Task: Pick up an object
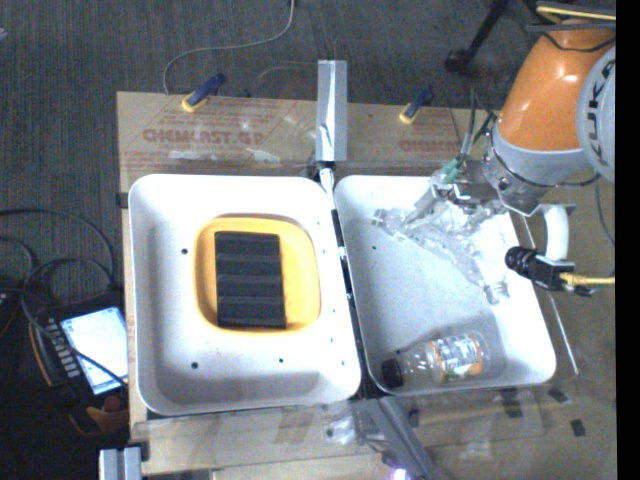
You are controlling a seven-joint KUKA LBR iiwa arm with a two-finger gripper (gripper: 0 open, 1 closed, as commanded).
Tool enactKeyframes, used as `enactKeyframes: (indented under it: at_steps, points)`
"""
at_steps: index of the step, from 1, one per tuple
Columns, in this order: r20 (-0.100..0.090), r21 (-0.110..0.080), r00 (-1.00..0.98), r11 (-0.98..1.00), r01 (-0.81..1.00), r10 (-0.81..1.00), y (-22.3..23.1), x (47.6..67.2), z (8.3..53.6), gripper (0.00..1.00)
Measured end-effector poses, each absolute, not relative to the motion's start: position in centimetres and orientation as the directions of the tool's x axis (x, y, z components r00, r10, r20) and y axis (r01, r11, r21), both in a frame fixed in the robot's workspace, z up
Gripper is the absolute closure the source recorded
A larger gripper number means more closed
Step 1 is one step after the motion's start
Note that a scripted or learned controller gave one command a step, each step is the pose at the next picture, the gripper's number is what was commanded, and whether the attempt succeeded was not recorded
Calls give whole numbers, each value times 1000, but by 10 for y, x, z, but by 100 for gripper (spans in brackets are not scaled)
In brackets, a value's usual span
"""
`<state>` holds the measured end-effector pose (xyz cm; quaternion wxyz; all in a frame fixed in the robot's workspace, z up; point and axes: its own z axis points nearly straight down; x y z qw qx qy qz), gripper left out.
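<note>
Two shallow white bins stood side by side on a brown board [250,133]: left bin [160,298], right bin [530,353]. A metal bar [331,108] rose upright at the board's far edge, above the seam between the bins. Two blue-and-yellow clamps gripped that edge, one left [203,92], one right [417,103]. A thin cable [240,46] looped over the dark carpet behind. A lit tablet [95,343] lay on the floor, left of the bench.

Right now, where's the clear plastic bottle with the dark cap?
The clear plastic bottle lies on its side in the right white bin, against its near wall, below the gripper.
</note>
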<state>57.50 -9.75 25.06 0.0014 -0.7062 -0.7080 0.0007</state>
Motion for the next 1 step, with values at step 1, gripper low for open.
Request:
enactKeyframes:
  at_steps: [1]
  points:
    - [-1, -3, -32, 32, 999, 999, -181, 559, 205, 0]
